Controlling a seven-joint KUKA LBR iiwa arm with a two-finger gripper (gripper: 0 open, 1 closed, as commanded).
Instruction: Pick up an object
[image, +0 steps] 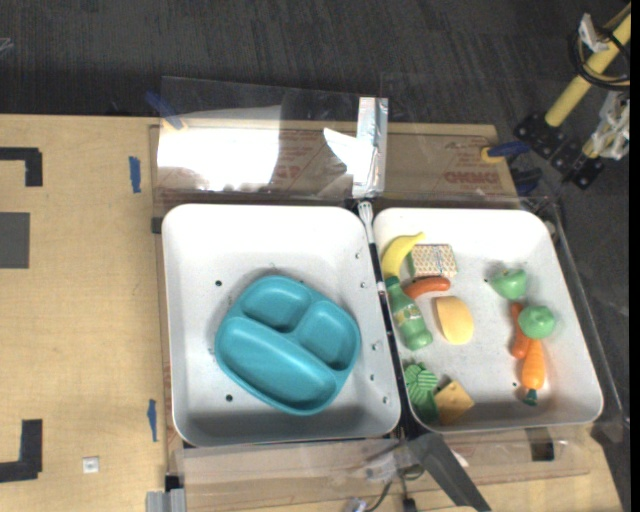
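Two shallow bins sit side by side on the worktop (80, 330). The left bin (190, 250) holds a divided tray (288, 343) near its middle. The right bin (570, 300) holds the toy food: a banana (398, 252) at the rear left corner, a small box (433, 262) just beside it, a sausage (429, 287) in front of the box, a bottle (408, 316) along the left wall, and a bun (454, 321) to its right. Two round fruits (510, 284) (538, 321) lie toward the right, with a carrot (533, 368) in front of them. A leafy piece (421, 389) and a wedge (452, 399) touch at the front left corner. A clear sheet (270, 150) lies behind the left bin.
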